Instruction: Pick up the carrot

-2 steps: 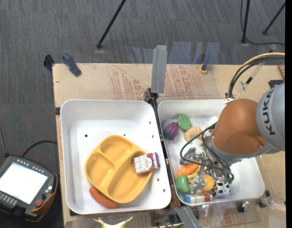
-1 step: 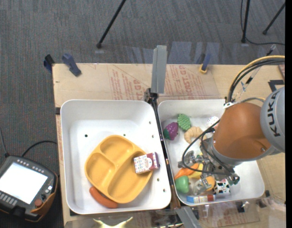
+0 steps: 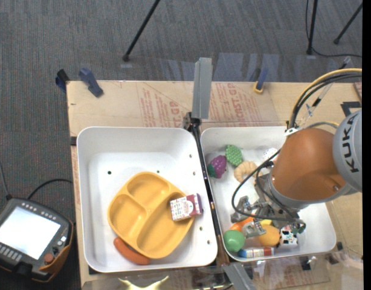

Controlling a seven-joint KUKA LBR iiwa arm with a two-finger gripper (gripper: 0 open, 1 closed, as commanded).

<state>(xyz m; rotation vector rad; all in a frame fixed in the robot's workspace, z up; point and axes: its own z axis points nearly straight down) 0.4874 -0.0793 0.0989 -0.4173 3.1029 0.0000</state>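
Arm: you're looking at the grey arm coming in from the right, its orange band a big dome sitting over the right bin.
Tool: your tool hangs low in the front half of the right bin, right over the pile of toys. Honestly can't tell if it's released or clenched, the wrist and cables cover too much.
Carrot: the carrot looks like the orange piece poking out just under the tool, near the front of the right bin. It sits right above the green ball and touches the yellow-orange lump beside it. Most of it is hidden, so you can't say if anything grips it.
Green ball: a green ball sits at the front left corner of the right bin.
Yellow-orange toy: a rounded one lies just right of the green ball, under the tool.
Dice: a small white cube with dark spots sits right of that.
Tube: a white tube with red and blue ends lies along the front wall.
Back of right bin: a purple toy, a green knobbly one and a pale beige one cluster near the divider.
Left bin: your left bin holds a yellow divided plate with a small carton on its right edge, and a reddish sausage shape tucked under the plate's front rim.
Desk: both bins sit on a cardboard-topped desk.
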